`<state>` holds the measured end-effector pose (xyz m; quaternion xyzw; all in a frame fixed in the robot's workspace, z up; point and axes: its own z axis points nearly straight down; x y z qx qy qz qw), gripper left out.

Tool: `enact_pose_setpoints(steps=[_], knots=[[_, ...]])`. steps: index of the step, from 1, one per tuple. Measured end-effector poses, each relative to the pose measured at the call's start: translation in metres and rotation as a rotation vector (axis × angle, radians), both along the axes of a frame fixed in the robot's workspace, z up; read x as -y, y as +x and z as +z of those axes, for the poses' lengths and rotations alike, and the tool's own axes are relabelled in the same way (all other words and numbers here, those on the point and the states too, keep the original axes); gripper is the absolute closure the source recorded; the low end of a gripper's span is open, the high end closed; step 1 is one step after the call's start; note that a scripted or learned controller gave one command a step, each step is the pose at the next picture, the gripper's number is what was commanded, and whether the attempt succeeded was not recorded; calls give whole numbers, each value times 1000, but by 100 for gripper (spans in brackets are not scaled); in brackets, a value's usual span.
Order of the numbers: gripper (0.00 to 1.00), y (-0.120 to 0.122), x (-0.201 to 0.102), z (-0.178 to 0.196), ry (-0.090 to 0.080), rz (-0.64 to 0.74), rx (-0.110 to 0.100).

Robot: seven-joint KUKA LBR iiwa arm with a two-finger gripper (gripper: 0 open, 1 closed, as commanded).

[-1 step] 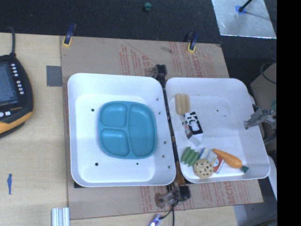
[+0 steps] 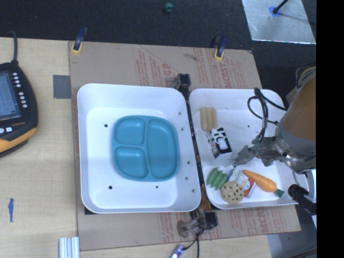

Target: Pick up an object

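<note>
My jaws (image 2: 240, 157): over the right bin (image 2: 236, 97), spread or closed I cannot tell.
Carrot (image 2: 260, 180): just toward the bin's front from me, long axis running left to right, nearest pick.
Cookie (image 2: 231, 192): beside it.

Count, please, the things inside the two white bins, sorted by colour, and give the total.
Blue: 1, the divided plate
Tan: 2, the bar and the round cookie
Black and white: 1, the small packet
Green: 1, the ridged piece
Orange: 1, the carrot
Total: 6
</note>
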<state>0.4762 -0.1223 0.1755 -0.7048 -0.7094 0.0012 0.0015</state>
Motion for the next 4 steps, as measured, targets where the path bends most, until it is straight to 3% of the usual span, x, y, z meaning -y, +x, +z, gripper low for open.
enact_pose_setpoints(steps=[1,2,3,4], knots=[[0,61,-14,-76,-1,-1,1],[0,92,-25,-84,-1,0,0],[100,92,-24,-73,-2,1,-1],[100,128,-70,17,0,-2,2]])
